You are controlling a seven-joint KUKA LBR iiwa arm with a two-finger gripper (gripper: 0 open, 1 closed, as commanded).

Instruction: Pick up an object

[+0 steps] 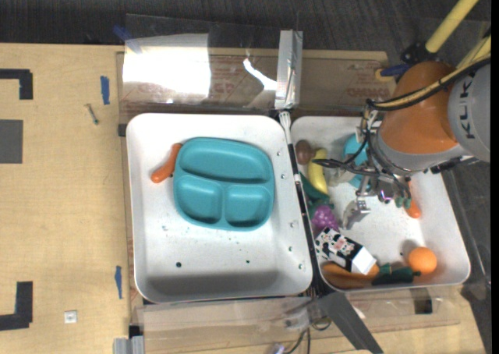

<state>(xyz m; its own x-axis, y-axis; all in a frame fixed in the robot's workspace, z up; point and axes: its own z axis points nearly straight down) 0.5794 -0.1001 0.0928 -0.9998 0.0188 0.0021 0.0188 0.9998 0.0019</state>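
My gripper hangs over the middle of the right bin, above bare white floor. Left of it lie a yellow banana and a purple bunch of grapes. A black-and-white carton lies below and to its left, apart from it. Along the bin's front edge sit an orange carrot-like piece, a green item and an orange ball. A teal object is partly hidden by the wrist. Nothing shows in the gripper.
The left bin holds a teal divided plate and a small orange piece at the plate's left rim. A brown item sits by the divider between the bins. A small orange bit lies right of the gripper.
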